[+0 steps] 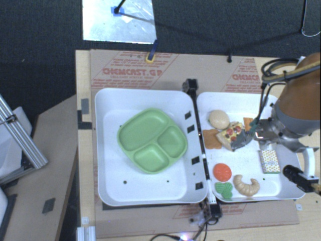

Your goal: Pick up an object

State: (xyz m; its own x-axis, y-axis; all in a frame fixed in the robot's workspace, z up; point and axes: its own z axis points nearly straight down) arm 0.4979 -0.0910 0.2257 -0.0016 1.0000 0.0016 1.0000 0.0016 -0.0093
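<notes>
Nearest the camera, along the right bin's (288, 197) front edge, lie a green leafy piece (224, 190), a croissant (247, 185) and a red tomato (222, 171), loosely spread with gaps between them, so each looks easy to reach from above. Just right of them a small patterned card (270, 160) lies flat on the bin floor, a poor candidate because it offers little to pinch.

Farther back in that bin the toys crowd together: a pizza slice (230, 133) overlaps a tan cracker (212, 139), a pale bun (218, 119) sits just behind, and an orange piece (248, 122) lies beside them. The jaws (247, 136) are down at the pizza slice's right edge, touching or nearly touching it; whether they are spread or pressed together cannot be told, as dark metal and the toy blur together. The arm (301, 104) leans in from the right at a slant, probably because this cluster sits near the bin's middle. I judge the pizza slice to be the target, with the pick not yet secured.

Left of the divider, the other bin (110, 185) holds a green tray (152, 140), apart from the toys. Both bins rest on the surface (130, 72), and a foil sheet (120, 14) lies beyond.
</notes>
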